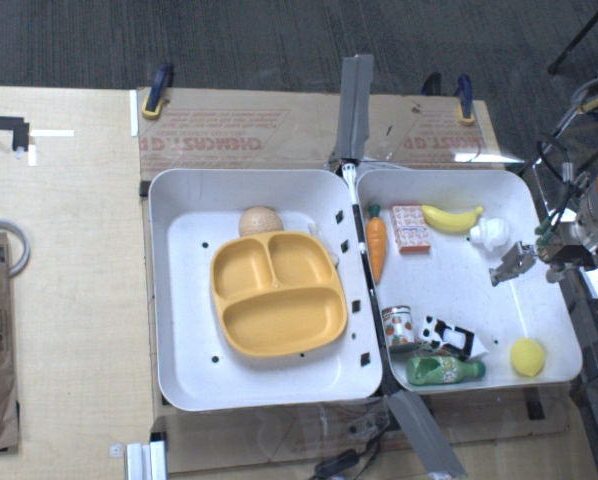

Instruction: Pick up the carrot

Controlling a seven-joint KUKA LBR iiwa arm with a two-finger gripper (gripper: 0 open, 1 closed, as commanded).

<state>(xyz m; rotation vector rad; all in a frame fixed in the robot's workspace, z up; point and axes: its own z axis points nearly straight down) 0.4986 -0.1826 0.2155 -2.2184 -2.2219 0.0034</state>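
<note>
Camera view | end effector low over right bin — perhaps empty

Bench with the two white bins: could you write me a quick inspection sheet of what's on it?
Surface: two white bins, left bin and right bin, side by side on cardboard.
Job's things: carrot lying at the right bin's left wall, untouched.
Clutter: yellow divided plate and a tan ball in the left bin; banana, box, lemon, green bottle, can in the right.
Grippers: gripper over the right bin, far from the carrot.
Cables: cables at the right.
Surroundings: dark carpet.
</note>
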